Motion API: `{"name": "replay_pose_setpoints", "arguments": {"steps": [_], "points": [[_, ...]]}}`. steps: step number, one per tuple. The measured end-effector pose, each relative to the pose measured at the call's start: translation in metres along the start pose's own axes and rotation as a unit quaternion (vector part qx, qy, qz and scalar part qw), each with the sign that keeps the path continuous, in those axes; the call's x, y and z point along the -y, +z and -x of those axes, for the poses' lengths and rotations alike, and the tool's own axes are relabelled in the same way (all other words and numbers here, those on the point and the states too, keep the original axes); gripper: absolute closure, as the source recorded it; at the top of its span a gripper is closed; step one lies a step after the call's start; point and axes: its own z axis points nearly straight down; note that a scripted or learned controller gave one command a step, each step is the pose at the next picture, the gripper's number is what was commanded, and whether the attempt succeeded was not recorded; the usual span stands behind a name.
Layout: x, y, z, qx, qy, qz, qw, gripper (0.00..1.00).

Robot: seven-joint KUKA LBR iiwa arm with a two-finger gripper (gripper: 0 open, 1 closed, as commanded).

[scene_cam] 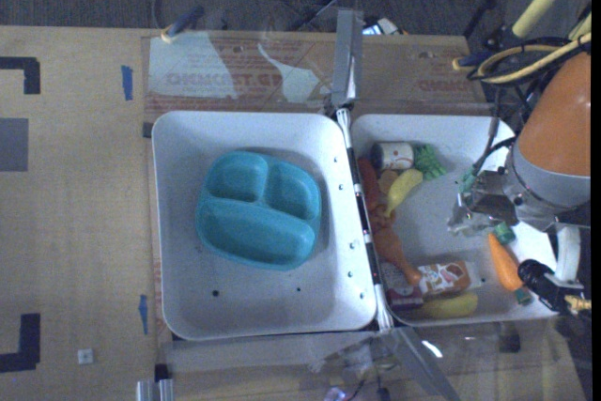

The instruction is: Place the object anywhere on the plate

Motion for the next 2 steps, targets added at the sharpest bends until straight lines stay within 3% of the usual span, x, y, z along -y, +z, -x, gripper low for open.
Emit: {"name": "replay_pose_setpoints", "arguments": {"steps": [1, 2], "points": [[-0.005, 0.015, -0.114, 0.000, -0.175, 0.000, 0.9847, 1.00], [0.011, 0.005, -0.171, 0.000, -0.278, 0.001, 0.9605, 1.00]]}}
